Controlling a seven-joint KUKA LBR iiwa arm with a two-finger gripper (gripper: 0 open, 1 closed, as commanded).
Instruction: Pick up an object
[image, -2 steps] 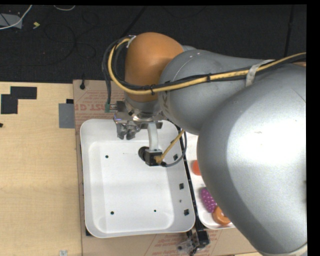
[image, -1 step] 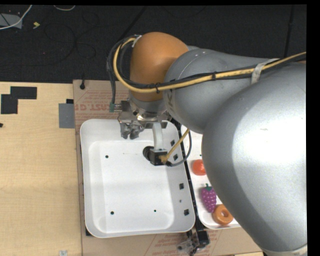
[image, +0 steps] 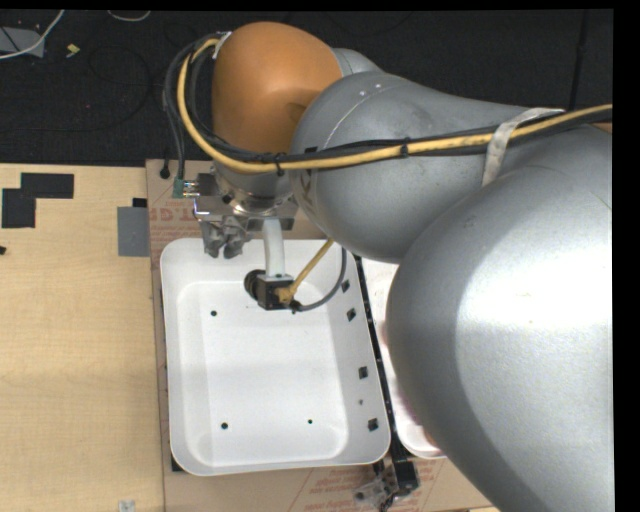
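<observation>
The bench (image: 70, 400) is pale tan board and fills the left and lower left of the frame. Beyond its far edge, across the top, the room is dark, with a few pale cables at the upper left. Black shapes (image: 40, 195) mark the bench at the upper left, and a grey patch (image: 132, 230) lies just left of the left bin's far corner. The left bin (image: 180, 400) sits at centre frame, white, shallow and round-cornered. Its floor carries small dark dots (image: 224, 426), and 3 small black marks (image: 363, 373) run down its right wall. The right bin (image: 405, 430) shows as a pale strip right of centre, low in the frame, under the arm (image: 500, 300), whose grey bulk covers the right half of the frame. The orange band (image: 265, 85) is at top centre. Below it the gripper (image: 226, 240) hangs over the far rim of the left bin, near that bin's upper left corner. Whether it is open or closed, and whether it grips anything, cannot be told. Which thing the task means cannot be told either, nor its place, long axis, heading or look
</observation>
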